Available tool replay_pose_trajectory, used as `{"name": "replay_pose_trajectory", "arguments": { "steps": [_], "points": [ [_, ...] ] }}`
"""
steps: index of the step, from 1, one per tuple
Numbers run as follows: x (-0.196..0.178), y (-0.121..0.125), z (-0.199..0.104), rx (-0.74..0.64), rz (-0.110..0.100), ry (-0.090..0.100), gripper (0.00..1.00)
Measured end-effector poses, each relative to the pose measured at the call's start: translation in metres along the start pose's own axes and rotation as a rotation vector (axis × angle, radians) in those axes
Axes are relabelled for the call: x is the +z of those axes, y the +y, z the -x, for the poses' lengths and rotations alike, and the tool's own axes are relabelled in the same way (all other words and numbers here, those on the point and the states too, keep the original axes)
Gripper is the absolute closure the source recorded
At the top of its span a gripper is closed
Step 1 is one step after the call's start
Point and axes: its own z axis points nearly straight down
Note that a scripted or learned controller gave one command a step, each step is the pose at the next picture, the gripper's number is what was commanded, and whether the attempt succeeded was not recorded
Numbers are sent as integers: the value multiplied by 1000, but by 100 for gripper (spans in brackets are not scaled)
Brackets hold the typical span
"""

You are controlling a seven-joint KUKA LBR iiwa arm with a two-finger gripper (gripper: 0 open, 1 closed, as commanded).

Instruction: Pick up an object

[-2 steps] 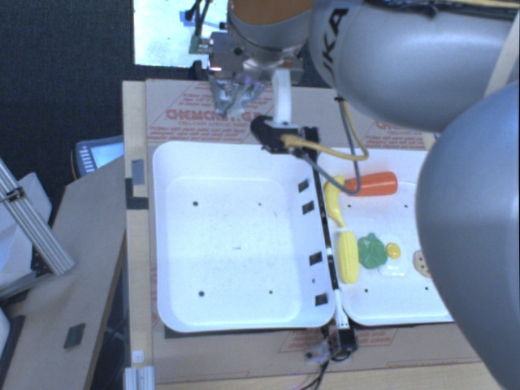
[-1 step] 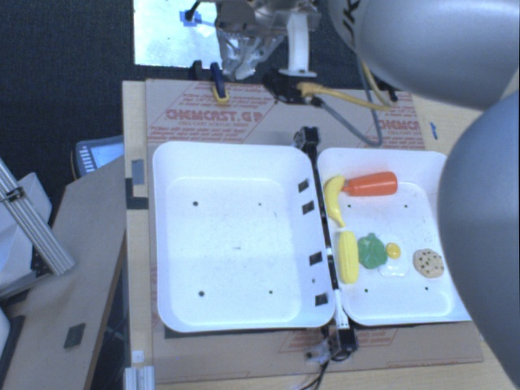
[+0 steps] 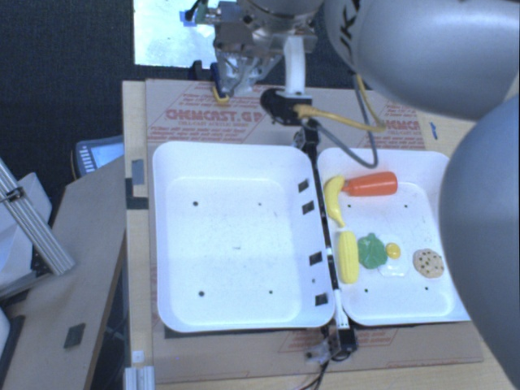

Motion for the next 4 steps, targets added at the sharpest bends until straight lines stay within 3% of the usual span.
{"name": "replay_pose_trajectory", "arguments": {
  "steps": [1, 2, 3, 4],
  "points": [
    [36, -16, 0, 1, 0, -1, 100],
    [-81, -58, -1, -3, 14, 7, 100],
    [-8, -119, -1, -3, -7, -2, 100],
    [-114, -163, -1, -4, 11, 7, 100]
  ]
}}
